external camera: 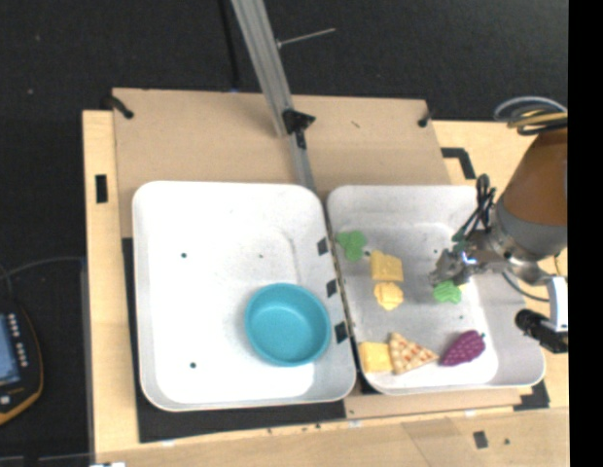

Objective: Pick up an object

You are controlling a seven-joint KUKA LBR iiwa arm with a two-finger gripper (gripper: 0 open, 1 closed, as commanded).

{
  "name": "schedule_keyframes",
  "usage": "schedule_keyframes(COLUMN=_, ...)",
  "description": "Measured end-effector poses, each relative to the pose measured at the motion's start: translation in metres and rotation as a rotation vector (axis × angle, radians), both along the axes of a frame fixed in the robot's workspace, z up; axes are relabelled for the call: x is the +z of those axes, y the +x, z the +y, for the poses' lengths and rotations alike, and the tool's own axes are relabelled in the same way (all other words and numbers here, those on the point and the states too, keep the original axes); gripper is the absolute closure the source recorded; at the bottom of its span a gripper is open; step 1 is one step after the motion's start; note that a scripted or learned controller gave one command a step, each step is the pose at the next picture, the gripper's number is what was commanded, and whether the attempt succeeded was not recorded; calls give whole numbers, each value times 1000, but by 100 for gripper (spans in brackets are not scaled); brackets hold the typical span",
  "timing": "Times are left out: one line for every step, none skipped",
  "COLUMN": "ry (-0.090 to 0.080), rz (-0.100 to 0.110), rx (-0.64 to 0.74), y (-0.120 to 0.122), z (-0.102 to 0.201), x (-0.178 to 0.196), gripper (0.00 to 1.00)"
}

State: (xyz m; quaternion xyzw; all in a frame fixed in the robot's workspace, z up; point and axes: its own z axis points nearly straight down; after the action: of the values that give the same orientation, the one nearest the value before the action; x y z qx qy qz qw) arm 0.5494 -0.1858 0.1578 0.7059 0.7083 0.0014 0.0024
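Two shallow white bins are seen side by side: the left bin (175, 290) holds a blue bowl (287, 323), and the right bin (408, 207) holds the candidate objects. The gripper (455, 272) is positioned low over the right bin, just above a small green piece (447, 293) that is judged to be the target; whether the piece is touched cannot be determined. The opening of the hand cannot be told from this view, and nothing is confirmed as held. A miss is considered likely if the descent is off-centre, since the small piece could be pushed aside or squeezed out. Two yellow blocks (386, 267) (389, 295) lie near on the left and could be disturbed by a sideways approach. A purple grape cluster (463, 348), a pizza slice (410, 355) and another green piece (351, 245) lie well apart. Open floor is available toward the far wall; the right wall is close to the wrist, so lateral room there is limited.
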Motion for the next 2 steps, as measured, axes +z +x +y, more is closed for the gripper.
schedule_keyframes(ry=-1, rz=2, rx=0, y=1, z=-9, x=45, gripper=100)
schedule_keyframes(ry=0, rz=0, rx=1, y=2, z=-10, x=64, gripper=100)
